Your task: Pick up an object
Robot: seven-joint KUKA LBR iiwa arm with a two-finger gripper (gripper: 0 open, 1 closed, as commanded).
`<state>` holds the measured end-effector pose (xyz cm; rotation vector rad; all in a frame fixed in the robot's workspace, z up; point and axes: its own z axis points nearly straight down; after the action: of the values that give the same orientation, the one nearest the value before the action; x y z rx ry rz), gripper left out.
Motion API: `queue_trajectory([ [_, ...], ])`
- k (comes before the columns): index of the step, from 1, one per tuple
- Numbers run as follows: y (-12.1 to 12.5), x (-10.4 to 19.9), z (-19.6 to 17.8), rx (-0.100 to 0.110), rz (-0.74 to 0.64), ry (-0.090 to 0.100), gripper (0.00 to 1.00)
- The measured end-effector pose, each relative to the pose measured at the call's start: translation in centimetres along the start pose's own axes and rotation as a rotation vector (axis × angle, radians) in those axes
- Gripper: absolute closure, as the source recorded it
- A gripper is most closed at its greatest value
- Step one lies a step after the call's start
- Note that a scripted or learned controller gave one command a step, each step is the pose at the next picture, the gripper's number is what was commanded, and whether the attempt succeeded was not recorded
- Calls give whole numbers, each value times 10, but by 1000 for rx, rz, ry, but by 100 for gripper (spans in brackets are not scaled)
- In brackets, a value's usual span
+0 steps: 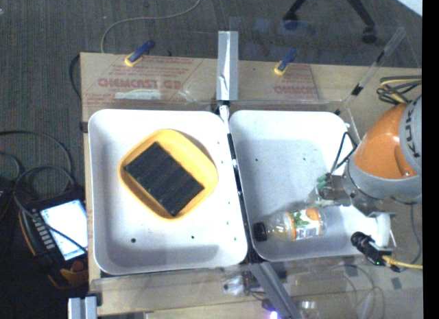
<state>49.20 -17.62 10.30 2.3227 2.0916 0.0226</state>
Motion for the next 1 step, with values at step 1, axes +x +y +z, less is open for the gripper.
queue_trajectory([
  [1, 0, 0, 0, 0, 0, 0, 0],
])
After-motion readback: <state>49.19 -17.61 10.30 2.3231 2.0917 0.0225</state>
